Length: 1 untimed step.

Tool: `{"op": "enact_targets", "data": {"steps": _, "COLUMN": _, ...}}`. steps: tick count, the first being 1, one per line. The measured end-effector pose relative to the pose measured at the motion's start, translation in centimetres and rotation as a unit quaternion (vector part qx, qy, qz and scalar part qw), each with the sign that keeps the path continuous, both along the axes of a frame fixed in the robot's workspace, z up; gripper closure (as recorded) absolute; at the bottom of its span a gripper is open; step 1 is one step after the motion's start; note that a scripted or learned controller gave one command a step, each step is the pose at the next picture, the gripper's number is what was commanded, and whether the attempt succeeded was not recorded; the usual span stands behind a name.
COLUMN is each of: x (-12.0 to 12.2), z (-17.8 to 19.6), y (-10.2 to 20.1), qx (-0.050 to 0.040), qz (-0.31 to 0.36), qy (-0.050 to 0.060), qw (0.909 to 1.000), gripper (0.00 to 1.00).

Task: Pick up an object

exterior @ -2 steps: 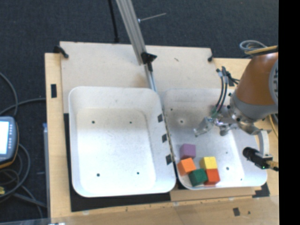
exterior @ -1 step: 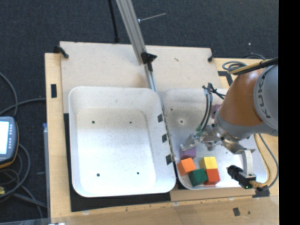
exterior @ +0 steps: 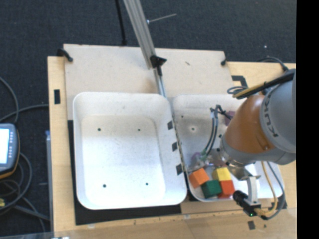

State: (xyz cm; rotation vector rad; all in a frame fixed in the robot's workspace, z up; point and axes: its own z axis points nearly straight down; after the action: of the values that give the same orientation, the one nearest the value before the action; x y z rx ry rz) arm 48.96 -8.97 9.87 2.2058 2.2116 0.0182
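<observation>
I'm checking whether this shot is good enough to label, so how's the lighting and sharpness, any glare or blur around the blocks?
Camera view: light is even and soft, with no harsh shadows; the left bin looks bright, slightly washed out. The whole frame is mildly soft and grainy. The coloured blocks in the right bin stay distinguishable by colour, though their edges are fuzzy and the arm covers part of that bin.

The arm [exterior: 279, 118] is built of rounded, smooth grey segments, and a broad, glossy orange band [exterior: 246, 126] is wrapped around it above the wrist. Thin dark and greenish cables [exterior: 214, 128] are looped along its side, and yellow and black leads [exterior: 271, 183] are trailed below it. A small black fitting [exterior: 244, 201] is carried at the lower end of the leads.
</observation>
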Motion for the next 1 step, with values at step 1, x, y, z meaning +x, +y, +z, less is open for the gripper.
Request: {"op": "enact_targets", "data": {"steps": 1, "x": 0.17, "z": 1.17, "y": -0.09, "qx": -0.0003, "qz": -0.003, "qy": -0.002, "qw": 1.0, "gripper": 1.0}}
